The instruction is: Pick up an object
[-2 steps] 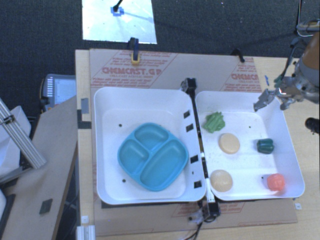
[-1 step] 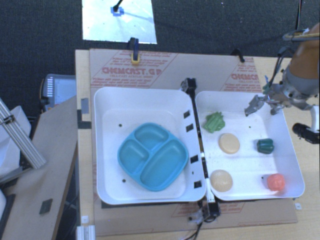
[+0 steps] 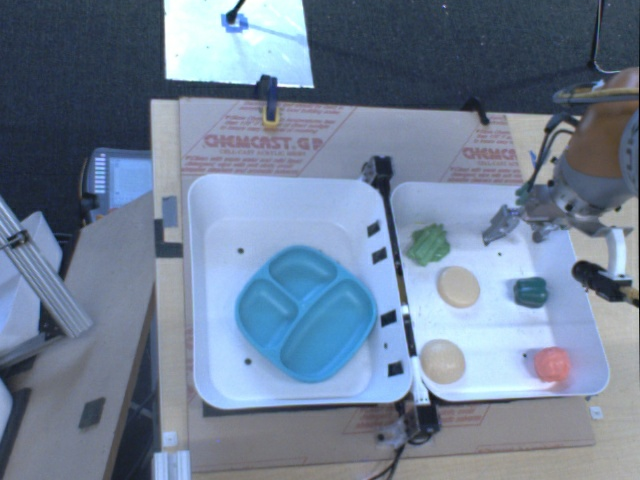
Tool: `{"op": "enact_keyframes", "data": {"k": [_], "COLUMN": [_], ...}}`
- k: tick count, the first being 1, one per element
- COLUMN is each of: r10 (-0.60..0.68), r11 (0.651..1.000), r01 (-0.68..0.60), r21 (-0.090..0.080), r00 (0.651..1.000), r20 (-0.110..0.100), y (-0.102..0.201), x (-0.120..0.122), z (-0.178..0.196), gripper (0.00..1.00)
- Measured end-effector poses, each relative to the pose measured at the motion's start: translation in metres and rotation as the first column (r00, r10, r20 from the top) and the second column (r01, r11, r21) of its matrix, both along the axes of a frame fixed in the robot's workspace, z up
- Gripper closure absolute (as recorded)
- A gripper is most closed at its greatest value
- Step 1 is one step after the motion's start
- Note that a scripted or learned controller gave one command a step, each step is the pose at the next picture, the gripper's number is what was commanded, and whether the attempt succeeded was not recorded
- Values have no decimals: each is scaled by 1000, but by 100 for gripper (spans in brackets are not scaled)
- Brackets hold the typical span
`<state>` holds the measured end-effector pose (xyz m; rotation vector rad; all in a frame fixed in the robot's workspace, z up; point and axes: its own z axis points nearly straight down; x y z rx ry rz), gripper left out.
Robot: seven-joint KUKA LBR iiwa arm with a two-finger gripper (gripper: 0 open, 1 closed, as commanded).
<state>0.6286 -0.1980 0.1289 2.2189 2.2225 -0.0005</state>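
The right bin [image 3: 500, 383] holds several small items: a light green leafy toy [image 3: 430, 243], a tan round piece [image 3: 458, 287], a dark green pepper-like toy [image 3: 529, 291], a second tan round piece [image 3: 442, 361] and a red-orange ball [image 3: 551, 364]. My gripper [image 3: 518, 228] hangs over the back of this bin, to the right of the light green toy and behind the dark green one. Its fingers [image 3: 497, 228] are spread open with nothing between them.
The left bin [image 3: 215, 268] holds a blue divided plate [image 3: 305, 311]. A black hinge strip [image 3: 390, 268] runs between the bins. Cardboard [image 3: 300, 138] lies under both bins. A black bracket [image 3: 600, 280] sticks in at the right edge.
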Motion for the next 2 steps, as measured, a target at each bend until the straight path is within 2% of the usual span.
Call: {"op": "enact_keyframes", "data": {"k": [1, 2], "r10": [2, 0], "r11": [1000, 1000], "r01": [-2, 0], "r21": [-1, -1], "r00": [1000, 1000], "r20": [6, 6], "y": [0, -3], "x": [2, -2], "z": [14, 77], "gripper": [100, 100]}}
